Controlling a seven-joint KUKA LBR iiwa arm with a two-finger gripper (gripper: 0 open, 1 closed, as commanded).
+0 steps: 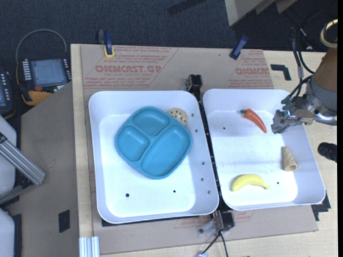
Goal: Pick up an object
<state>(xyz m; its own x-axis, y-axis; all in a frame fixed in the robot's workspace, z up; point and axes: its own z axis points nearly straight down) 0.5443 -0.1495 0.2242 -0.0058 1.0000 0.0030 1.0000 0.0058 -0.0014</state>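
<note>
The gripper (281,123) hangs at the right bin's (225,143) far right rim, just beside the carrot (254,119); whether its fingers are spread, I cannot tell. Bare floor separates carrot, banana (248,183) and roll (289,158).

Two white bins are sitting side by side on the tabletop: the left bin (102,159) is holding one blue divided plate (154,142) and one cookie (178,115), while the right bin (305,186) is holding one carrot (254,119), one banana (248,182) and one tan roll (289,158).
</note>
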